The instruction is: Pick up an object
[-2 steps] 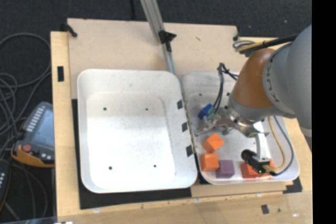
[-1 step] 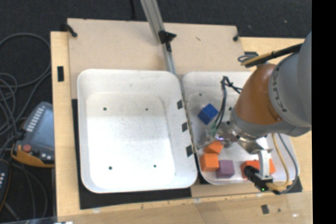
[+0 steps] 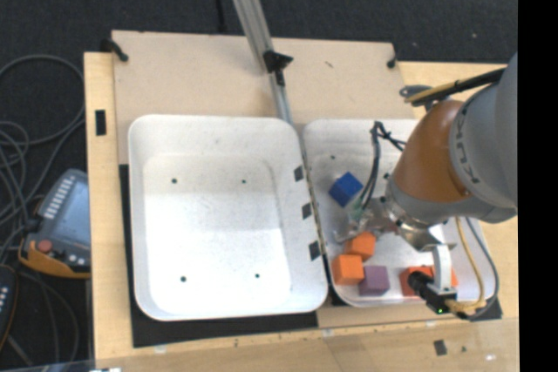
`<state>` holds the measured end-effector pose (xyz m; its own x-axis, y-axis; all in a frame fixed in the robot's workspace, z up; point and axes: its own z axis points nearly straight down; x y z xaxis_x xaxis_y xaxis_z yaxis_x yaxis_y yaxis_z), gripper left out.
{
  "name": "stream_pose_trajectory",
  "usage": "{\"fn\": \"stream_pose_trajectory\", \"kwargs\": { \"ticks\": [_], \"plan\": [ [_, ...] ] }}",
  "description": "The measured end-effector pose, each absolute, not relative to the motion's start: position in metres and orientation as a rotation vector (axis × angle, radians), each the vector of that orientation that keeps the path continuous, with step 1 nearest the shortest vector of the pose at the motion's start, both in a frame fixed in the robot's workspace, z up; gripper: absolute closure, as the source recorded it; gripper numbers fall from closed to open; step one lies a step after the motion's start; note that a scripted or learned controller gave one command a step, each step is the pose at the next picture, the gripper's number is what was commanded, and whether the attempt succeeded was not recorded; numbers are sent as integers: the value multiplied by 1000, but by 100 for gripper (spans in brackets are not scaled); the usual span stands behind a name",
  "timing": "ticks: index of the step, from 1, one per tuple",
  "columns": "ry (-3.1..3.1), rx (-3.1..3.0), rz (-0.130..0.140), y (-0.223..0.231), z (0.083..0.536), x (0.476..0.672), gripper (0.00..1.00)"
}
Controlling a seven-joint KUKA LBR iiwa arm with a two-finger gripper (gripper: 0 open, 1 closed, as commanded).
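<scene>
I see the table [image 3: 200, 74] carrying two white bins side by side. The left bin [image 3: 218, 135] is the bigger shape in my view; the right bin [image 3: 327, 144] sits just beside it, their rims touching along the middle.

The arm [image 3: 462, 157] reaches in from the right, grey with its orange band bent down over the right bin, covering much of that bin's right half. The gripper [image 3: 370, 226] points down and to the left, toward the bin's near-left part; from here I cannot tell how its fingers stand, as the wrist hides them.

The objects all lie in the right bin. A blue cube [image 3: 346, 188] sits just up and left of the gripper. An orange block [image 3: 362, 245] lies right below the gripper, probably touching it, though the view is too poor to be sure. A second orange cube [image 3: 350, 268] lies nearer the front, with a purple cube [image 3: 375, 279] just beside it on the right. A small orange-red piece [image 3: 414, 277] lies further right, by dark hardware on the arm.

A metal pole [image 3: 248, 9] slants across the table behind the bins.
</scene>
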<state>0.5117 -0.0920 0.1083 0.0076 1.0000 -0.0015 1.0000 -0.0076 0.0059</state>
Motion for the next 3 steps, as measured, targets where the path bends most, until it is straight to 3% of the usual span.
{"fn": "stream_pose_trajectory", "kwargs": {
  "ticks": [1, 2, 3],
  "plan": [
    [2228, 2207, 13, 18, 201, 564, 100],
    [2214, 2223, -2, -42, 197, 581, 100],
    [2225, 2217, -2, -39, 197, 580, 0]
  ]
}}
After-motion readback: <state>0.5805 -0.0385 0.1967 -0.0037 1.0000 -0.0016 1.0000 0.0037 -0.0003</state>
